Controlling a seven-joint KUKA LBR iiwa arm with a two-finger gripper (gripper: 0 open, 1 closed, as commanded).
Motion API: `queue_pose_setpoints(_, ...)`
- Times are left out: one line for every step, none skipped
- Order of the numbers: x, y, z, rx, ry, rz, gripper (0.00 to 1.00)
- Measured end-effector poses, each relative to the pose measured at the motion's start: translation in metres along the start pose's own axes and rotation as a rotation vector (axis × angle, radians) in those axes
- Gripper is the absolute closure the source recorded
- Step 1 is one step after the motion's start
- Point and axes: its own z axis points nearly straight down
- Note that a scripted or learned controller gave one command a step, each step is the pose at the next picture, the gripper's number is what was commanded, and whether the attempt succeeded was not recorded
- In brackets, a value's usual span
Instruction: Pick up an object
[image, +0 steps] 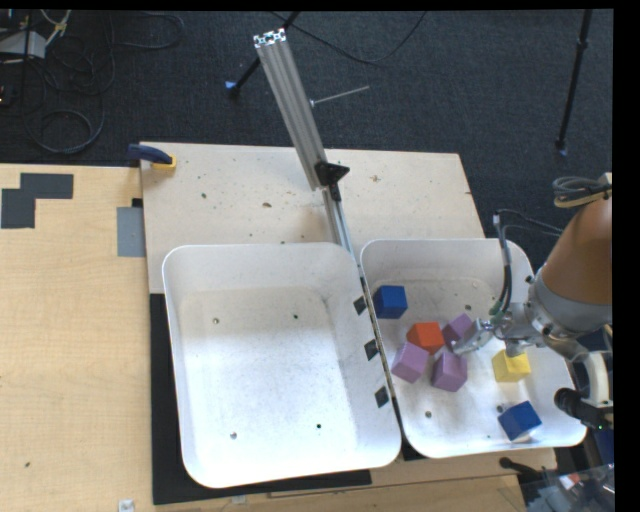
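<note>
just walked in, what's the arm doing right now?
The KUKA arm is reaching into the right bin from the right side, its pincer down among a cluster of blocks: three purple blocks and an orange block. A yellow block sits just beside it, and two blue blocks lie apart. Nothing is visibly lifted. The left bin isn't involved.

Grey KUKA arm (572, 300) with an orange band (585, 255)

A thin cable (503, 262) loops above the metallic gripper (478, 336).
</note>
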Motion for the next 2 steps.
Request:
queue_pose_setpoints(-0.001,0.001,-0.012,-0.005,-0.001,0.005,1.0)
queue_pose_setpoints(-0.006,-0.003,-0.073,0.002,0.001,-0.002,1.0)
